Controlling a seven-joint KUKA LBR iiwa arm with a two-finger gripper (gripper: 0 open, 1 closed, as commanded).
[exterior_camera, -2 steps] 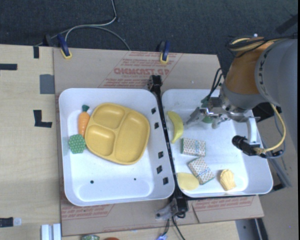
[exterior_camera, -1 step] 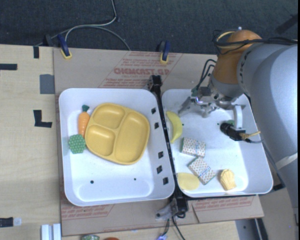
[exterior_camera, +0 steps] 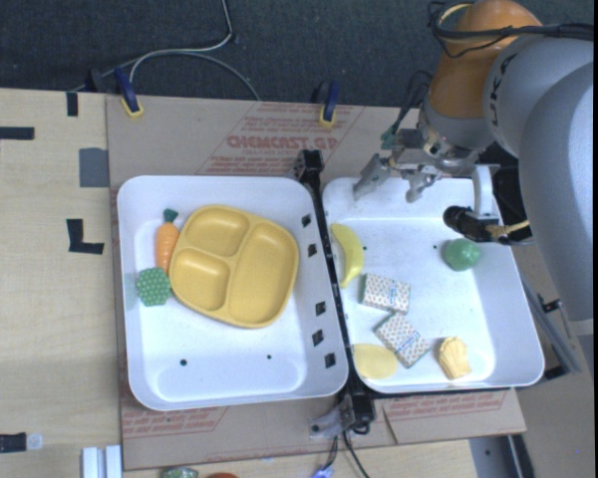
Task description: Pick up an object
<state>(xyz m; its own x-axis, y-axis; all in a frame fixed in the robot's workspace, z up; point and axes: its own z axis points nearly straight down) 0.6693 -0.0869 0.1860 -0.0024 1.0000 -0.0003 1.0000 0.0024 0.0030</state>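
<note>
Above the far edge of the right bin (exterior_camera: 498, 307), the gripper (exterior_camera: 392, 185) hangs with its two fingers spread apart and nothing between them. One fingertip (exterior_camera: 364, 186) sits near the bin's far left corner; the other (exterior_camera: 417, 191) is to its right. Both are over bare white floor, apart from every object. The grey arm (exterior_camera: 548, 98) enters from the right, with its orange band (exterior_camera: 468, 53) directly above the wrist.

Right bin contents, none of them touched by the gripper:
- A yellow banana-shaped piece (exterior_camera: 347, 253) lies against the left wall, near the middle of the bin's depth.
- A green rounded object (exterior_camera: 462, 255) lies toward the right wall, just beside a black fitting on the arm (exterior_camera: 475, 224).
- Two patterned blue-and-white blocks lie near the centre: the upper block (exterior_camera: 386, 293) and the lower block (exterior_camera: 402, 338), close together, corners nearly meeting.
- A flat yellow disc-like piece (exterior_camera: 376, 361) lies at the near left corner.
- A small yellow object (exterior_camera: 453, 358) lies near the front wall, right of the lower block.

Left bin (exterior_camera: 149, 366) contents:
- A yellow divided plate (exterior_camera: 232, 265) with three compartments occupies the centre.
- An orange carrot (exterior_camera: 165, 245) lies touching the plate's left rim.
- A green textured piece (exterior_camera: 152, 287) lies just below the carrot, also at the plate's edge.

Both bins rest on a cardboard sheet (exterior_camera: 269, 137).
</note>
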